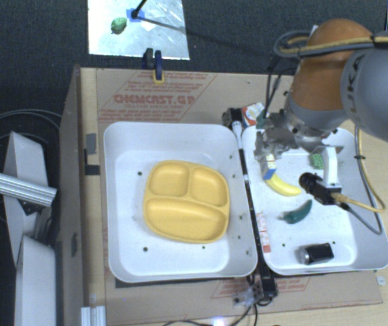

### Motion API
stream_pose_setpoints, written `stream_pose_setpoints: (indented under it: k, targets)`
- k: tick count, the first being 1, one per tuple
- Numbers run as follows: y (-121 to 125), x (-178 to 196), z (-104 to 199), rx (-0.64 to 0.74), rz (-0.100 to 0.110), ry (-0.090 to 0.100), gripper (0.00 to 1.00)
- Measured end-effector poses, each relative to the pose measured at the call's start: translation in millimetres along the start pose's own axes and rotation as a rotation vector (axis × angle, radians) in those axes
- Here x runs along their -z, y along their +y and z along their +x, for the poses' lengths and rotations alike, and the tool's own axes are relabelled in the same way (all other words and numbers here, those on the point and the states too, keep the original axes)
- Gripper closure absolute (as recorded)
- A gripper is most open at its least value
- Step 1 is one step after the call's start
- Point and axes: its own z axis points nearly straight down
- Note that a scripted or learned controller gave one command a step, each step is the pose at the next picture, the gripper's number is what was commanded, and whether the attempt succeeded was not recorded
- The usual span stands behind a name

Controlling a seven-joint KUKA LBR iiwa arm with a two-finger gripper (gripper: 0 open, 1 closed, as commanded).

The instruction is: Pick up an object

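The gripper [270, 163] hangs low over the right bin [374, 250], its tip just above the banana [282, 186]; whether it is apart or together I cannot tell. The banana lies near the bin's left wall, a dark green piece [297, 212] just beside it. It looks light and smooth (probably a plastic toy), so grip across its thick middle. The yellow tray [185, 200] fills the left bin [126, 155].
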Motion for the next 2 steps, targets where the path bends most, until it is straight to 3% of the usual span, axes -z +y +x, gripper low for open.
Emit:
stream_pose_setpoints:
  k: [1,2]
  targets:
    - [4.0,9.2,-16.6,0.0,-0.001,0.0,1.0]
    - [1.9,71.5,-125.8,0.0,-0.003,-0.002,1.0]
